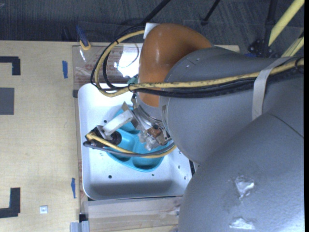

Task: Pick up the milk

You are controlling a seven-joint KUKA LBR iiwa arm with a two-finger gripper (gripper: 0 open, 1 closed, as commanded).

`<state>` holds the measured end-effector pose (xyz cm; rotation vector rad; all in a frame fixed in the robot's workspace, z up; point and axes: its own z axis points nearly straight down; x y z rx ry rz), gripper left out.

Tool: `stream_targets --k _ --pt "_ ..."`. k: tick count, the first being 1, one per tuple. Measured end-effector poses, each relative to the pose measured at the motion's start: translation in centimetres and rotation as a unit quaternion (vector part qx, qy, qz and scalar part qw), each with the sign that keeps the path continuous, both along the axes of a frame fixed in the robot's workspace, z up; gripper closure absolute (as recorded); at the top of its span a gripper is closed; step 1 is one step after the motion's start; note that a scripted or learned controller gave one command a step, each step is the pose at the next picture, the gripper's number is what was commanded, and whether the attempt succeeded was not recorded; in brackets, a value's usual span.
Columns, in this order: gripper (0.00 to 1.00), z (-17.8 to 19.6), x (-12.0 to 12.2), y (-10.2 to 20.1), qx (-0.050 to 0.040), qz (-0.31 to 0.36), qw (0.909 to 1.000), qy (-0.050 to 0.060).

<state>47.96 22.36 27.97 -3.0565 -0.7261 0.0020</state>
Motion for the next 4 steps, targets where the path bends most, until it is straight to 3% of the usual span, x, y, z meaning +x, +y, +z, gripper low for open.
stream_targets --k 3,4 --pt "1.0 2.8 0.2 -0.1 -0.0014 -0.004 1.0 -0.001" --pt "1.0 2.1 -0.1 -4.4 -0.0002 -0.058 0.9983 0.002"
